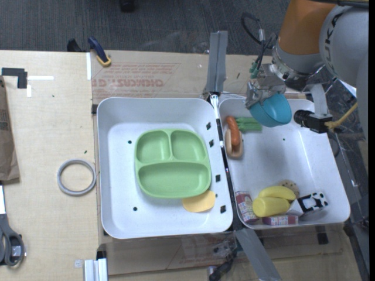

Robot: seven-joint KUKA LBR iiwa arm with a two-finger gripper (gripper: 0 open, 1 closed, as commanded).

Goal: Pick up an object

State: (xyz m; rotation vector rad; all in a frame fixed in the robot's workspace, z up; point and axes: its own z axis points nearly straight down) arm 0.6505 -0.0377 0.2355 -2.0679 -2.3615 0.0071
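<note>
Blue cup hangs right under the hand, tilted, above the back of the right bin. The fingers look closed on its rim, so it lies directly below the wrist, clear of the hot dog.

A pale wooden worktop carries two shallow white bins side by side: the left bin and right bin. Left of them lie a grey tape ring and a brown paper bag. Cardboard lies behind the left bin.
</note>
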